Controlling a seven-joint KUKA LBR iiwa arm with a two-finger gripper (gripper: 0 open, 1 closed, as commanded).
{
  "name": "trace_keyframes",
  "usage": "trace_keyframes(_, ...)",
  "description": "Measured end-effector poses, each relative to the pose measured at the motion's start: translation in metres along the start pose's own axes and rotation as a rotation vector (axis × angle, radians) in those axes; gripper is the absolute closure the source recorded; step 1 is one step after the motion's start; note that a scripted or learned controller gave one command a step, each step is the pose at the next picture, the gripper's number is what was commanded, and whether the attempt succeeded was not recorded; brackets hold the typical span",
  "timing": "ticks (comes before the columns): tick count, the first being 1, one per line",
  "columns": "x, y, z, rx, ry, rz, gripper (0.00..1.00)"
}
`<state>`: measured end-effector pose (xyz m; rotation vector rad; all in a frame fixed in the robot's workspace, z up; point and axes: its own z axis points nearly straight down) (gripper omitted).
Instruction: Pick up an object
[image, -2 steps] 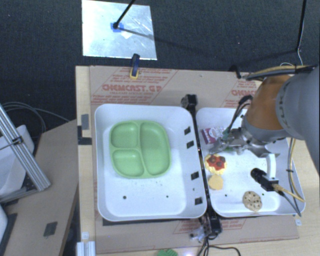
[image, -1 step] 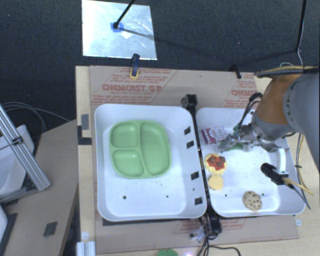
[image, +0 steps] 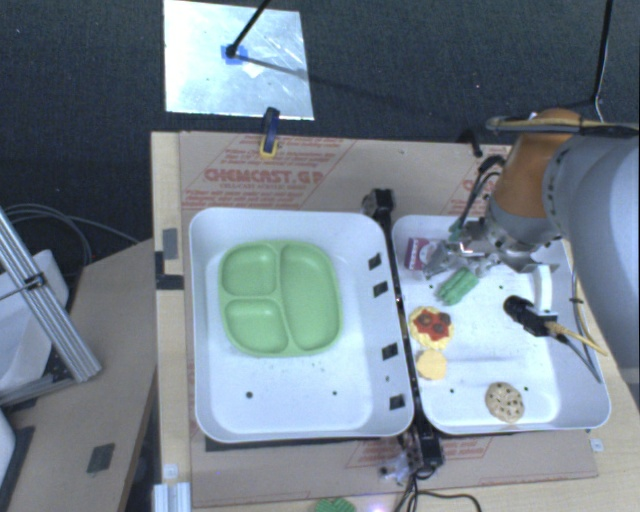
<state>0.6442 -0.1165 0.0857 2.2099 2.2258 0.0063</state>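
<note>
white plastic, two flat bins side by side on the bench. the left bin (image: 205, 400) has a pale green plate (image: 280, 298) in it, with three parts. the grey arm (image: 590, 200) comes in from the right, with an orange band (image: 525, 175) near its wrist. the gripper (image: 458, 260) is low over the back left part of the right bin (image: 580, 400). a green toy (image: 458, 287) lies just under it, tilted, very close or touching. i cannot tell if the gripper is squeezing it or hanging loose. a red and white packet (image: 417, 252) is just to the left of the gripper. nearer the front are a red and yellow round thing (image: 431, 325), a small yellow disc (image: 432, 366) and a cookie (image: 505, 401).
</note>
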Motion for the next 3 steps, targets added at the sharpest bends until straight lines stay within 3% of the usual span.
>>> trace_keyframes(1,-0.029,-0.029,0.001,0.007,-0.001,0.008,0.00)
trace_keyframes(2,-0.027,-0.026,-0.010,0.001,-0.001,0.003,1.00)
trace_keyframes(3,0.053,-0.038,-0.105,-0.005,0.004,-0.004,1.00)
